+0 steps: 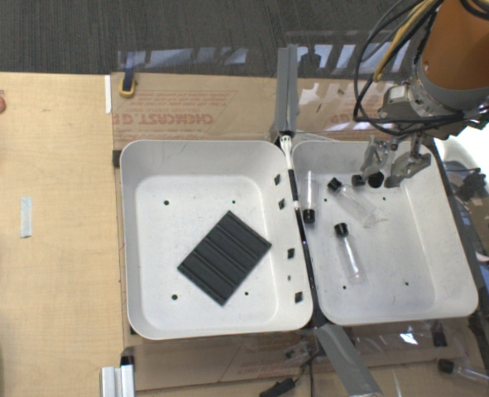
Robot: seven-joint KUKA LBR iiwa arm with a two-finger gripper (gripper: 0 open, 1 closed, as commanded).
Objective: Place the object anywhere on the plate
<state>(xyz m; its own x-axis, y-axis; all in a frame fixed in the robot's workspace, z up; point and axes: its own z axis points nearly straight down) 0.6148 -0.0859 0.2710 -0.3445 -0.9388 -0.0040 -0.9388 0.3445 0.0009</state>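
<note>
The left bin [145, 222] holds the plate [225, 257], a dark ribbed rectangular slab lying flat and turned at an angle near the bin's middle, with nothing resting on it. So the placing itself is not done, and, as far as can be judged, neither is the pick.

The right bin [443, 246] carries the candidates: several clear plastic tubes with black caps. One tube [349, 251] lies near the bin's middle, another tube [305, 195] lies along the left wall close to the divider, and a black cap [334, 185] and further clear pieces lie at the far end, just beside the gripper.

The arm [467, 31] comes in from the right, its orange band high over the far right corner and cables looping beside it, wrist pointing down into the right bin's far end. The gripper [386, 176] sits low over the small clear and black pieces there. Its metal fingers [405, 168] stand a little apart, and a dark piece shows at their tips; whether it is gripped cannot be told. What remains, on this reading, is a secure grasp, the carry across the divider, and release on the slab.
</note>
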